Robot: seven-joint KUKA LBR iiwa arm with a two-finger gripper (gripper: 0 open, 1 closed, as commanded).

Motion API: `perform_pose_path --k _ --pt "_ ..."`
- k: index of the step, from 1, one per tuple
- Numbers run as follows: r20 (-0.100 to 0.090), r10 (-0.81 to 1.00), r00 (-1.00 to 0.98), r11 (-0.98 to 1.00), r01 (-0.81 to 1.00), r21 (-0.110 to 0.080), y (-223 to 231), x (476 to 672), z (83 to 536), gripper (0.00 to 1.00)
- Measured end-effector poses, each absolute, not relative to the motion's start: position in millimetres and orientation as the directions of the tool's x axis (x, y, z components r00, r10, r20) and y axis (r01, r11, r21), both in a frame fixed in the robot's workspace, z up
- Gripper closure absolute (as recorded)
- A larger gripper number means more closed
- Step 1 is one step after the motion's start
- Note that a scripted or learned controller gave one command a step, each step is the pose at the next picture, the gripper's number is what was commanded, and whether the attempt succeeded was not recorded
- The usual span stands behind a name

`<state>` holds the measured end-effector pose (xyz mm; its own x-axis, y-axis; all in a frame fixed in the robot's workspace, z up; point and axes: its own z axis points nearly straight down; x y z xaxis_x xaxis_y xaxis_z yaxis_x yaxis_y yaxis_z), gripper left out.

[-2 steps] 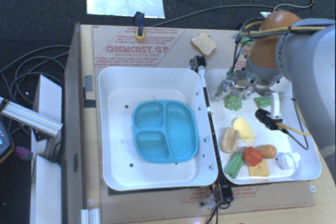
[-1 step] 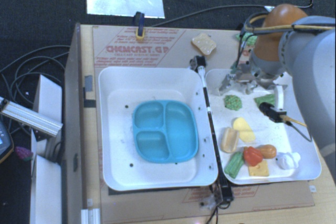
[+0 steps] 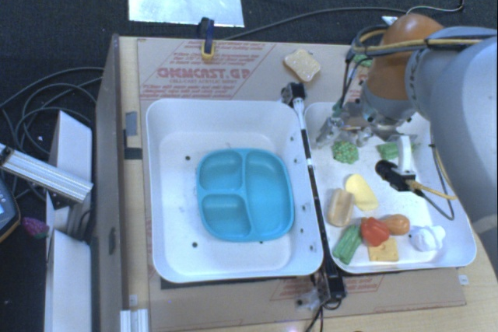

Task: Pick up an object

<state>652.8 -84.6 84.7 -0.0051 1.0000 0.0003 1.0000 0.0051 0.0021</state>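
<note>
My gripper (image 3: 343, 133) hangs low over the far left part of the right bin (image 3: 459, 225), open, with nothing seen between its fingers. Just under and in front of it lies a green broccoli piece (image 3: 345, 152). A second green piece (image 3: 387, 151) lies to its right. Nearer the front sit a yellow lemon-like piece (image 3: 360, 192), a beige piece (image 3: 340, 207), a red pepper (image 3: 374, 230), an orange piece (image 3: 397, 224), a green cucumber (image 3: 347, 244), a yellow cheese wedge (image 3: 382, 251) and a white piece (image 3: 425, 238).
The left bin (image 3: 175, 167) holds a blue divided plate (image 3: 244, 193). A tan bread-like piece (image 3: 302, 64) lies on the bench behind the bins. The wall between the bins (image 3: 309, 167) runs close to the gripper's left. The arm covers the right bin's far right.
</note>
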Motion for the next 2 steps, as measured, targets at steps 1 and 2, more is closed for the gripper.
perform_pose_path --k 1,2 --pt "-0.001 1.0 -0.001 0.001 1.0 0.001 -95.3 650.5 84.8 0.0" --pt "-0.001 1.0 -0.003 0.003 1.0 0.004 -95.1 651.6 96.0 1.0"
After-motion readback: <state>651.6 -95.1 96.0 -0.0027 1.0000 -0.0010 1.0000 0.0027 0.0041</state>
